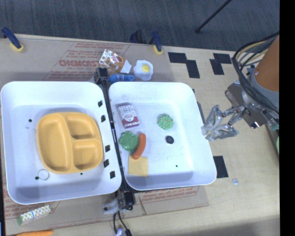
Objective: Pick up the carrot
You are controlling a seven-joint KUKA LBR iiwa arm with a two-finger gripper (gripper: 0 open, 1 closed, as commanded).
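Carrot [140,146] in right bin [187,95], tray [70,142] in left bin [14,100]

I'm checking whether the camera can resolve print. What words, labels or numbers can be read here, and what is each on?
"CHEMCAST": red print on the brown cardboard sheet behind the bins; the smaller line under it is blurred.
Red carton in the right bin: label too small to read.
Snack packet behind the bins: print unreadable.
Wrapped packet at the front left: print unreadable.
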